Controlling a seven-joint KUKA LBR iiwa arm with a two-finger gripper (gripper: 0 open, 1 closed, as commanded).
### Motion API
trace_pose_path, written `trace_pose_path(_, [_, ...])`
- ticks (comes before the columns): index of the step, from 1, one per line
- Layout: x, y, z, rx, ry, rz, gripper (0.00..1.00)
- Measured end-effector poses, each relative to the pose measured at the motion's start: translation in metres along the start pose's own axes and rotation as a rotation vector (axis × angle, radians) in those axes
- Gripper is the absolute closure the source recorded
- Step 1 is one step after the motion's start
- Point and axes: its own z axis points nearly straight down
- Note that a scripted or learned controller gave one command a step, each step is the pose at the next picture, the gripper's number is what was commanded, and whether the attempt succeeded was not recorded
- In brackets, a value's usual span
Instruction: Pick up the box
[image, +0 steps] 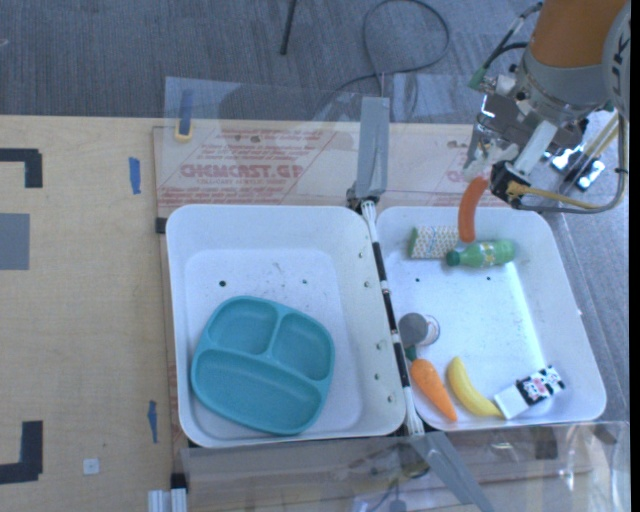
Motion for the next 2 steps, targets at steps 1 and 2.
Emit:
trace_pose_path(1, [-0.003, 0.001, 0.1, 0.0, 0.0, 0.036, 1.0])
trace_pose_path(2, [-0.042, -0.016, -0.019, -0.002, 0.0, 0.575, 1.0])
